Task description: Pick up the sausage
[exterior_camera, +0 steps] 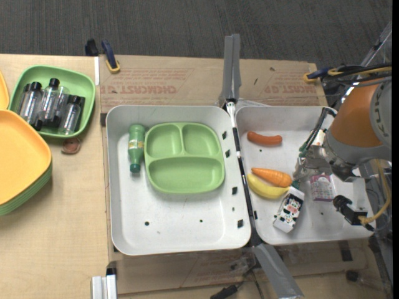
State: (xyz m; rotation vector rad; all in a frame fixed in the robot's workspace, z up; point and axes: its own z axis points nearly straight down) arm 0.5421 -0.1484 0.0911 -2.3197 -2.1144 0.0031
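The sausage (264,138), a short red-orange link, lies in the right bin (312,114) near its back left. My gripper (305,167) hangs low over the middle of that bin, right of the sausage and closer to the front. It is just right of the carrot (272,177). The arm's orange band (358,114) rises behind it. Nothing shows in the gripper.
A banana (267,190) lies against the carrot, and a milk carton (288,210) and a pink packet (322,187) lie near the gripper. The left bin (181,229) holds a green divided plate (184,156) and a green bottle (136,147). A green tray of bottles (53,101) and orange plates (22,164) sit far left.
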